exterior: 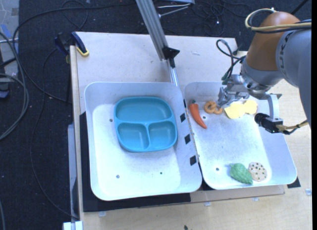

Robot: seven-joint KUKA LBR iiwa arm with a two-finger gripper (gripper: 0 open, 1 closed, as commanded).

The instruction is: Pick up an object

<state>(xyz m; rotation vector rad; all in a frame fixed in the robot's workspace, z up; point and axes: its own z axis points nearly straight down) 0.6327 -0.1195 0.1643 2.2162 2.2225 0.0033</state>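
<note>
Tabletop (pixel 124 58): pale board carrying two shallow white bins side by side, dark floor with cables around it

Left bin (pixel 99 174): holds a blue divided plate (pixel 146 123) with three compartments, lying flat near the bin's centre

Right bin (pixel 237 145): holds five small items, listed below

Arm (pixel 277 51): grey with an orange band, reaches in from the right and bends down over the far part of the right bin

Slanted metal pole (pixel 151 19): runs from the top of the view down to the junction between the two bins

Pincer (pixel 223 100): low over the far-left part of the right bin, just beside the pretzel and the yellow piece. Cannot tell how far it is open; nothing is seen between its tips

Yellow flat piece (pixel 241 109): just right of the pincer, partly under the wrist

Orange carrot (pixel 198 115): lies near the bin's left wall, left of the pretzel

Green leafy item (pixel 241 173): near corner of the right bin, touching the cookie

Cookie (pixel 257 171): round, speckled, just right of the green item

Pretzel (pixel 213 107): small, brown, at the pincer's tip, between carrot and yellow piece
</note>
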